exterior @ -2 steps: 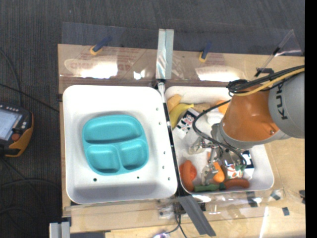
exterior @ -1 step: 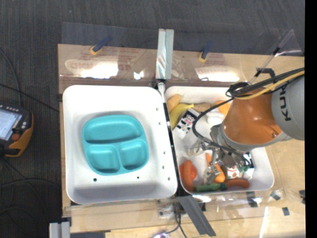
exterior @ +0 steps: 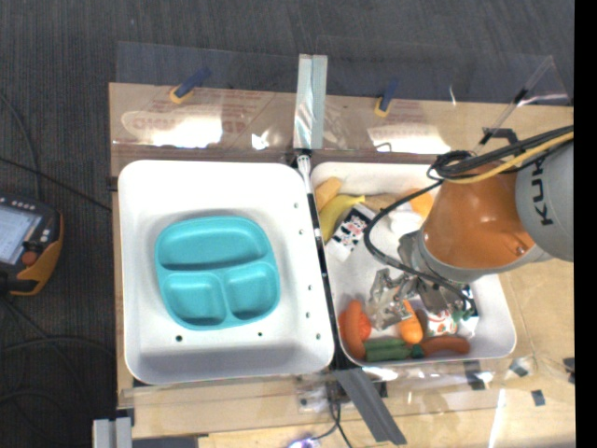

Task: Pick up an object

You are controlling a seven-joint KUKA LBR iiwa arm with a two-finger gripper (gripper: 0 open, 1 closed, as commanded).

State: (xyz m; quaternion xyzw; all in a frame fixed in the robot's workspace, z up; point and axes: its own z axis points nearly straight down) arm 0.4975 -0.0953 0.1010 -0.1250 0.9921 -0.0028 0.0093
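mostly hidden rt bin [exterior: 494, 343], pincer [exterior: 403, 304] blurred, banana [exterior: 328, 203] part-covered

Dark grey carpet [exterior: 187, 17] surrounds a wooden bench [exterior: 224, 110] — glare on its plastic sheeting [exterior: 187, 124].

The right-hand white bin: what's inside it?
In the right bin lie a banana, a patterned card, a tomato, a green vegetable and a small carton. The arm covers the middle, so anything beneath is hidden.

A wooden bench [exterior: 140, 119] carries two white bins [exterior: 140, 250] side by side
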